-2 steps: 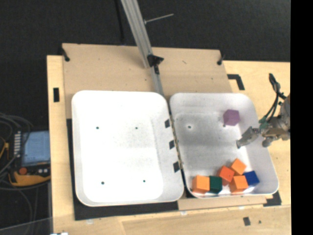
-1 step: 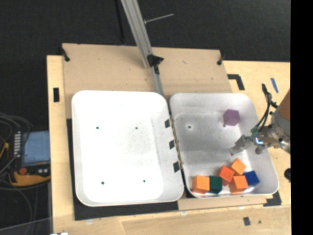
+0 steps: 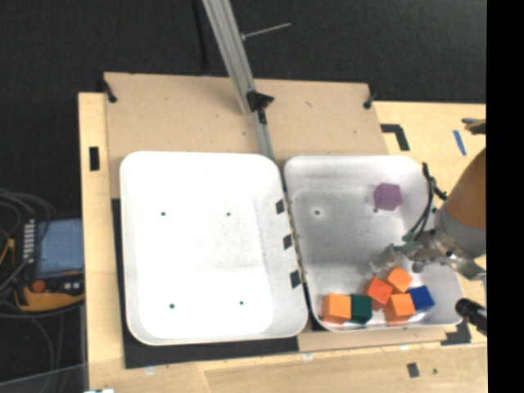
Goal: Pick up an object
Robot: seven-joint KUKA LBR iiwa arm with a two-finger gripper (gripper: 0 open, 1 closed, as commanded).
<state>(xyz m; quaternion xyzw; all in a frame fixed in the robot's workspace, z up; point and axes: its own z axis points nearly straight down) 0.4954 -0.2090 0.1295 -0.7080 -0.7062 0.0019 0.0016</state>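
Note:
The right bin [image 3: 344,178] holds a purple block [image 3: 387,196] near its far right. A cluster lies at its near edge: an orange block [image 3: 336,306], a green block [image 3: 361,307], three more orange blocks [image 3: 380,290] [image 3: 399,279] [image 3: 400,305] and a blue block [image 3: 421,298]. My gripper [image 3: 407,255] hangs low at the bin's right side, just above the orange blocks of the cluster. Nothing shows between its fingers.
The left bin [image 3: 205,244] lies beside the right one. A grey metal pole [image 3: 233,47] slants across the bench's far side. Cables and a blue box [image 3: 61,248] sit off the bench at the left.

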